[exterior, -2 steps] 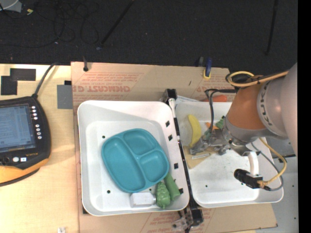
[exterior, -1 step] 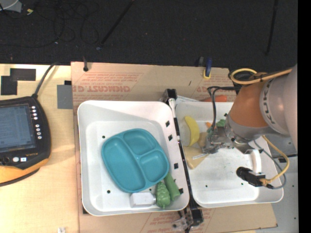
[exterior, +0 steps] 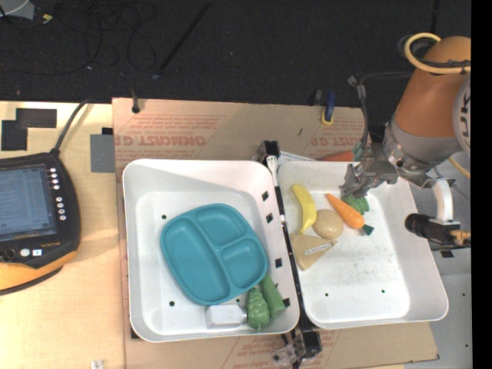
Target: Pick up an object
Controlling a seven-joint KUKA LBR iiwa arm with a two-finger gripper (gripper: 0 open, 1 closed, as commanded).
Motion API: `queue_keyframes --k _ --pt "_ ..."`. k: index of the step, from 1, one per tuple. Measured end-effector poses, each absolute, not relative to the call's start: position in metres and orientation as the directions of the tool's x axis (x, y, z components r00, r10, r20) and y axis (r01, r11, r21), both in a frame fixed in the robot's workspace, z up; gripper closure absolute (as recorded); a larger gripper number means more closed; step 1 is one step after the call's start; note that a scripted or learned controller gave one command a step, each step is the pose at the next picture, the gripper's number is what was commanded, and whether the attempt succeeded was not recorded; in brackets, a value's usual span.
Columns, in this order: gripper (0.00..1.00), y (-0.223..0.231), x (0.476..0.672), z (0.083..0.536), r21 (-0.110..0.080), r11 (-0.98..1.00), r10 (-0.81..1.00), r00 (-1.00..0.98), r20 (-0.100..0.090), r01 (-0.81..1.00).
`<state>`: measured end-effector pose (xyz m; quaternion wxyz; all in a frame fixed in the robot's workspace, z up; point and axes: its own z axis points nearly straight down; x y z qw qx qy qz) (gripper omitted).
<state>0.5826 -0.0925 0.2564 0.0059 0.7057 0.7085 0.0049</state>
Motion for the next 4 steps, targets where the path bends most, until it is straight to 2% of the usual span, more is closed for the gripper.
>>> queue_keyframes --k 1,2,3,4 --pt "0.00 -0.093 0.579 0.246 -0.003 0.003 1.000 -0.003 0.000 1.000" --pt "0.00 -0.103 0.614 0.081 -0.004 0.001 1.000 -0.001 -0.001 1.000" --pt "0.00 -0.100 0.581 0.087 -0.006 0.000 1.000 0.000 0.001 1.000" --pt "1.00 -0.101 0.584 0.099 0.000 0.000 1.000 0.000 0.000 1.000"
